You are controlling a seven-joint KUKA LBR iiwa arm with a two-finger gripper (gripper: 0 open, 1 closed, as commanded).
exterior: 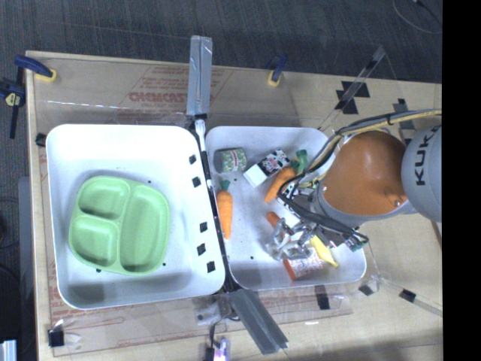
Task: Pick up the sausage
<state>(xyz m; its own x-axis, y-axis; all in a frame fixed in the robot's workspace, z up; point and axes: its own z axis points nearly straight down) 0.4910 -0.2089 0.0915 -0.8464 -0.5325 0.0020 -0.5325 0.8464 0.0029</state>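
Crowding the right bin's (225, 265) near wall, the claw (294, 239) hovers over clutter.

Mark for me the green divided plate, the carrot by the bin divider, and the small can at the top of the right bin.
green divided plate (120, 226): camera view, on the ridge between its compartments.
carrot (224, 213): camera view, middle of its orange body.
small can (231, 159): camera view, on its side label.

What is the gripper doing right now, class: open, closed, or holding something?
Gripper: it sits low in the right bin among the toy food; whether it is open, closed or holding anything cannot be told.
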